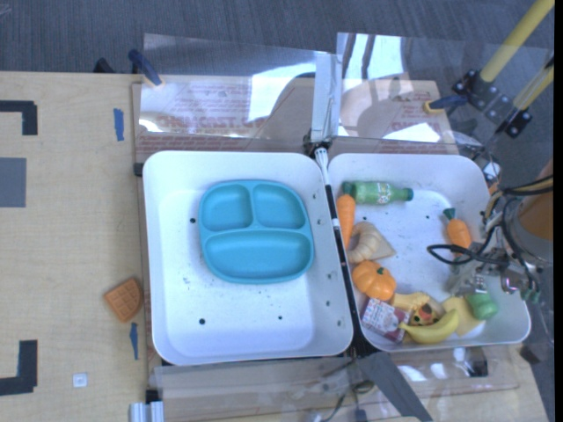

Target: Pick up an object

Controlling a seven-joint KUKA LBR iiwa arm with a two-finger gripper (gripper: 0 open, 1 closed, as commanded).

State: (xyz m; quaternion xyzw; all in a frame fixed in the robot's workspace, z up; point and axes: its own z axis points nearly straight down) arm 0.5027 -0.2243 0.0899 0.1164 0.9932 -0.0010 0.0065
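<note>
gripper (482,275): low at the right bin's (413,222) right side; finger state cannot be told.
target: banana (440,325), just left of and below the fingers.
handling: likely light, smooth, curved; grasp across mid-body.
obstructions: green piece (482,306) touching banana tip; carrot (458,232) above; pumpkin (376,280) further left.

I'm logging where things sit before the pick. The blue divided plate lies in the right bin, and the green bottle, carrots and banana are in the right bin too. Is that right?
Not quite: the camera view shows the blue divided plate in the left bin. The green bottle, carrots and banana are indeed in the right bin.
</note>
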